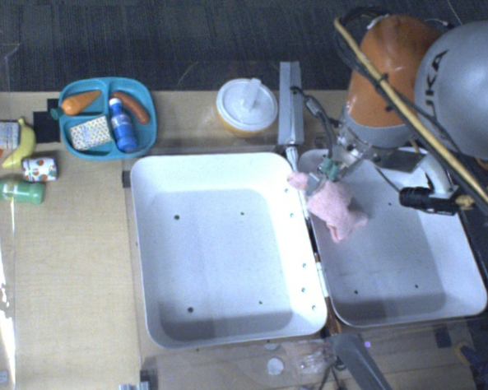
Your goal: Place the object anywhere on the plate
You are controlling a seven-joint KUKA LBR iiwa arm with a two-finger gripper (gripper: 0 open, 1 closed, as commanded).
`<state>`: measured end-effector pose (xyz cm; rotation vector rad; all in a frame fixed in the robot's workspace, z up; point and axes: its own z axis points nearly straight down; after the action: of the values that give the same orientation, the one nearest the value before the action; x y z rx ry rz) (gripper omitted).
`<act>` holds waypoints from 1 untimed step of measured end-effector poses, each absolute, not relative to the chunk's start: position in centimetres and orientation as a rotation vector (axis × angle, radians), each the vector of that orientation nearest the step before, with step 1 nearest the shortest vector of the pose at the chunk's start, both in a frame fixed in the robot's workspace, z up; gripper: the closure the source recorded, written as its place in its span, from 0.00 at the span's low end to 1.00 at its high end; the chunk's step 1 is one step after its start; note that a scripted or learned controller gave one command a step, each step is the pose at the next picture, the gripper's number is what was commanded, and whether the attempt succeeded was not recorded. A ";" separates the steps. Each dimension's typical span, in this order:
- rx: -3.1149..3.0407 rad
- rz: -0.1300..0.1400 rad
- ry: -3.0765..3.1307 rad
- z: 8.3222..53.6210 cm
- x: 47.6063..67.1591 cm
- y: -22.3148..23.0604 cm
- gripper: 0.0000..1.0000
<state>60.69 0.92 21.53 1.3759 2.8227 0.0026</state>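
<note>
My gripper [331, 170] is clamped on the pink cloth [335, 209], which hangs from my fingers. It hangs at the right bin's [415, 295] upper left corner, beside the left bin [223, 249].

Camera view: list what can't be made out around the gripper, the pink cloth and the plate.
- Gripper: its fingers are too small and crowded by cables to tell open from shut.
- Pink cloth: whether it is gripped or only hangs below the fingertips is unclear; its top merges with them.
- Plate: only a pale sliver in the right bin shows; arm and cloth cover the rest.
</note>
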 end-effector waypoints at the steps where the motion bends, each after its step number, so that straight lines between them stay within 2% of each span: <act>1: 0.786 0.004 3.039 22.3 59.8 5.0 1.00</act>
<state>59.79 5.01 22.28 0.7858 3.0388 0.0038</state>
